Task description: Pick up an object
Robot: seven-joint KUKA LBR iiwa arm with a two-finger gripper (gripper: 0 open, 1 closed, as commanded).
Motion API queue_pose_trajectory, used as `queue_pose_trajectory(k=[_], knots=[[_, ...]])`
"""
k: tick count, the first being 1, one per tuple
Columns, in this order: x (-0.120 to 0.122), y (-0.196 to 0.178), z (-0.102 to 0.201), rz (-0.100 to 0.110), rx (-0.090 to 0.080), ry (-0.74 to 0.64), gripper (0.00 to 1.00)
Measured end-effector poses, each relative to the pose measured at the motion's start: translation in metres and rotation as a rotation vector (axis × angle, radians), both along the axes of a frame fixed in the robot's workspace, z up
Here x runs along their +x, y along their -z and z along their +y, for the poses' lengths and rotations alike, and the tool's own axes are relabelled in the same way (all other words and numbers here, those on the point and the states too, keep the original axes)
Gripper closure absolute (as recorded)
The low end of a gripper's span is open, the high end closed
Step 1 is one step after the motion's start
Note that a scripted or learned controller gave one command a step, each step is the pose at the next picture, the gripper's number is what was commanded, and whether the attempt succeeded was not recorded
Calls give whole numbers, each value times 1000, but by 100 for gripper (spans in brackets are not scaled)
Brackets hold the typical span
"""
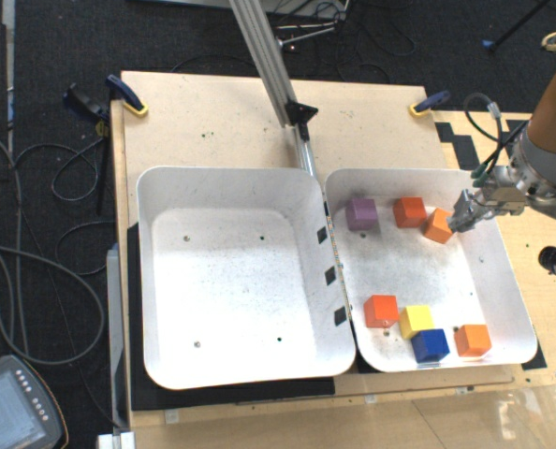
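Over the right white plastic bin [503,279], the grey metal gripper [461,215] touches a tilted orange cube [437,225] near the far wall; whether it grasps it I cannot tell. Just beside sit another orange cube [409,211] and a purple cube [361,214].

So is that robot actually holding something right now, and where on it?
It cannot be told. The gripper is right against an orange block in the right bin, but any hold is hidden.
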State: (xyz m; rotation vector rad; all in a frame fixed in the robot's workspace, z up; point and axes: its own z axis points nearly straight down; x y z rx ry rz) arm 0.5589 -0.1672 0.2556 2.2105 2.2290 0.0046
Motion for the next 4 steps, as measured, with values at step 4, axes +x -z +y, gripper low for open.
queue_pose_trajectory(k=[4], knots=[[32, 25, 220, 3, 1, 0, 100]])
